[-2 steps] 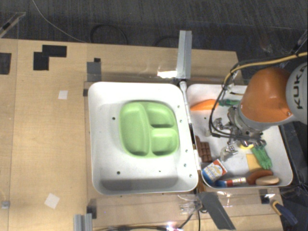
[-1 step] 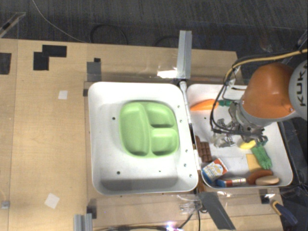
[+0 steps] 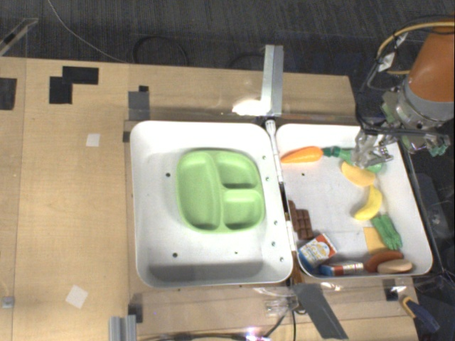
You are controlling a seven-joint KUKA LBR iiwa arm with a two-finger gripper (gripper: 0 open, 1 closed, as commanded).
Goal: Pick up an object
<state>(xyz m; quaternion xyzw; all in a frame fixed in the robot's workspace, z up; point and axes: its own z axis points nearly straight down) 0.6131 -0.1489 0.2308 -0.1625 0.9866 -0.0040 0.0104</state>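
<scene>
Robot lab, wooden bench (image 3: 64, 212), white bins (image 3: 142, 190), cables (image 3: 153, 45)

The arm (image 3: 430, 77) is cut off by the right edge, so only its orange band and wrist show. The gripper (image 3: 370, 153) covers part of the yellow piece (image 3: 355, 174) beneath it. The small carton (image 3: 317, 250) bears print too small to read. Near the bottom edge, cables (image 3: 277, 325) run out of frame.
</scene>
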